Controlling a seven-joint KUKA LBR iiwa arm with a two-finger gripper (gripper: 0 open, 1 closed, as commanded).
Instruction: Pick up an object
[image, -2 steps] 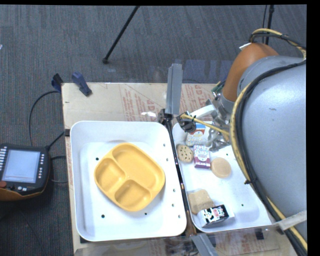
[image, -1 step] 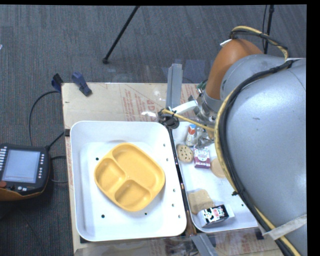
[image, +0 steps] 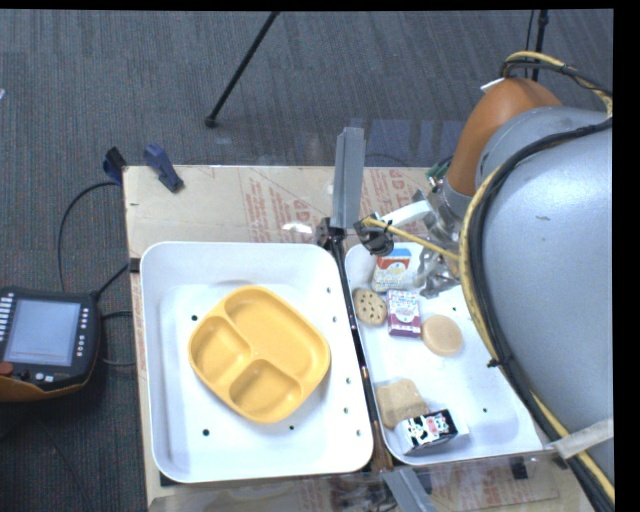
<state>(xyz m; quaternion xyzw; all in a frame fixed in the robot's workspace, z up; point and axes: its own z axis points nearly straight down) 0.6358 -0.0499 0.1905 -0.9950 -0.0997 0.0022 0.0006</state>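
The arm (image: 545, 250) reaches in from the right over the far end of the right bin (image: 490, 415). Its gripper (image: 432, 268) hangs low beside a small carton (image: 393, 268), nothing seen between its parts; whether it is apart or together I cannot tell. Near the carton lie a cookie (image: 370, 307), a purple box (image: 404, 312), a round bun (image: 442, 335), a bread slice (image: 400, 401) and a cow-print carton (image: 432, 430). The left bin (image: 165, 300) holds a yellow tray (image: 259, 352). This looks like the approach; next comes settling on one item and closing.
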